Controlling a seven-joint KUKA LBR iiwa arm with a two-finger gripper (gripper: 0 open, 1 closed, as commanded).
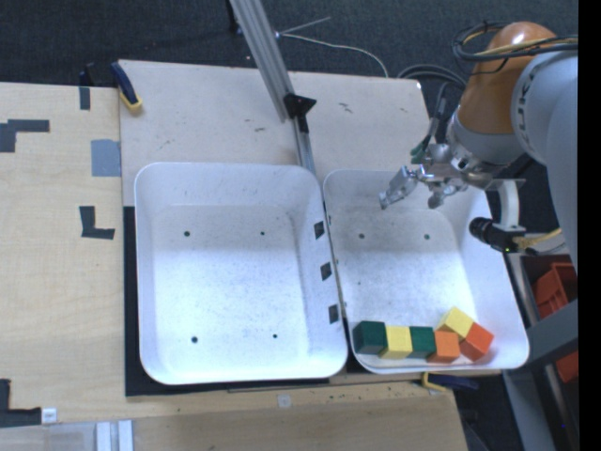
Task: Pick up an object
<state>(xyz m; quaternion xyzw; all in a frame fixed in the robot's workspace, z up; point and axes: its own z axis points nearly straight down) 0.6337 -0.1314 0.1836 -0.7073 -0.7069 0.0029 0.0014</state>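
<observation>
The arm [526,92] enters from 3 o'clock and ends over the far part of the right bin [488,280]. The claw [413,188] hangs above the bin's bare white floor near its far rim, with one metal finger [392,194] pointing toward 8 o'clock. Whether the claw is spread or pressed together cannot be told from this view; nothing is visible between its fingers.

The task objects are six small blocks lying in a cluster along the near wall of the right bin. From 9 o'clock to 3 o'clock the row runs: dark green block [370,335], yellow block [398,341], second green block [421,342], orange block [446,346]. A second yellow block [458,322] sits just beyond the orange one, and an orange-red block [477,341] lies at the 3 o'clock end, tilted. Adjacent blocks appear to touch.

Relative to the claw, the cluster lies at about 6 o'clock, well apart from it, at the opposite end of the same bin. The nearest part of the cluster to the claw's line is the second green block and the yellow block beside it.

The left bin [150,252] stands just beside the right bin at 9 o'clock; their rims meet. Both bins rest on the tabletop [207,111]. A grey metal rail [268,50] crosses the tabletop at 12 o'clock.
</observation>
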